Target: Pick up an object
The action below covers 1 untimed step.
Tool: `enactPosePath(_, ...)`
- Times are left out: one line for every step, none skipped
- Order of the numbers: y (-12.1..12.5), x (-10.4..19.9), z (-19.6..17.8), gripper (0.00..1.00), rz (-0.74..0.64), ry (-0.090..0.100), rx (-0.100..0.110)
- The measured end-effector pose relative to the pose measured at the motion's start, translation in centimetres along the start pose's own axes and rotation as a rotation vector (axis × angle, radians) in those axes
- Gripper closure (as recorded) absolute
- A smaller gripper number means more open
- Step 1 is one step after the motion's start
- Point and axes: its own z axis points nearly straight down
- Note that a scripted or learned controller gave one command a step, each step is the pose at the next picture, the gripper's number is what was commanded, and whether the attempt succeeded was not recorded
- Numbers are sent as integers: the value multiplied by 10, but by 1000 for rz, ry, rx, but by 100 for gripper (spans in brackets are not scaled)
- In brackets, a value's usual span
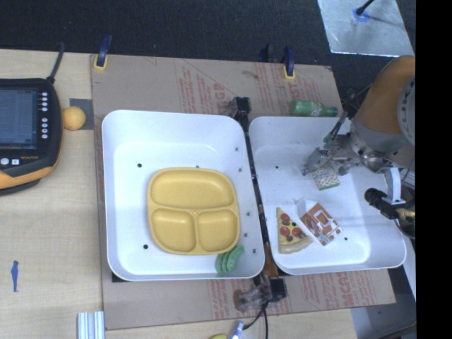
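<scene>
Camera view. The arm enters from the right and ends in the gripper (326, 162), low over the right bin (282, 136), in its upper half near the right wall. Whether the gripper is parted or closed cannot be told at this slant. A small speckled block (326, 180) lies just below the gripper's tip, touching it or nearly so; it cannot be made out whether the block is held. Two further candidates lie toward the bin's bottom edge, below and slightly left of the gripper: a pizza slice (290, 232), its point toward the top edge, and, just beside it on the right, an orange-and-white packet (320, 222), long axis running diagonally from upper left to lower right. The speckled block is plainly the nearest target. The left bin (120, 189) carries a yellow divided plate (192, 209) at its centre and a green item (229, 260) at its bottom edge, both well apart from the gripper.
</scene>
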Motion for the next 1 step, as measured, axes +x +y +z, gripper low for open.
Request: enactPosePath(1, -1, -11, 100, -2, -1, -1)
